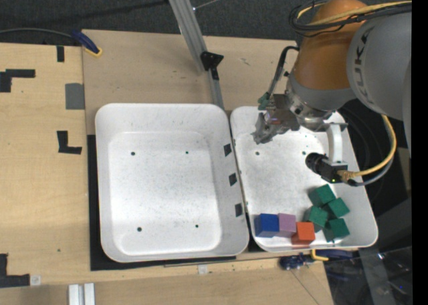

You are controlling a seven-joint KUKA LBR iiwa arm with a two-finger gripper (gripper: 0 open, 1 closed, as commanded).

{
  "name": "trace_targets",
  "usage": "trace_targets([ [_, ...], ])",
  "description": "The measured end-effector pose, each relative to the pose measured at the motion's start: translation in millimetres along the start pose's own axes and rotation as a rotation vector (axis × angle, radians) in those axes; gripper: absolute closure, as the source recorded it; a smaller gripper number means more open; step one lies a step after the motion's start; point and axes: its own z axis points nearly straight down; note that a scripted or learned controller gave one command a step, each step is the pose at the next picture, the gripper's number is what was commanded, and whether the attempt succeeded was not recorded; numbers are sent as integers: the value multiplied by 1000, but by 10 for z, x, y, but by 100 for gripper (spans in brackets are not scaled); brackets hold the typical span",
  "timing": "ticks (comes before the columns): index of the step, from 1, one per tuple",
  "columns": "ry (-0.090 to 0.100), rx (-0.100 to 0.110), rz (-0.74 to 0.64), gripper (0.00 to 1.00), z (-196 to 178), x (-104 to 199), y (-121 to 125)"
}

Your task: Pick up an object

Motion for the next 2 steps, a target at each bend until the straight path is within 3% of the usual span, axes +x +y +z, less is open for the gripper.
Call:
trace_targets([
  [2, 0, 0, -2, 100, 14, 910, -448],
])
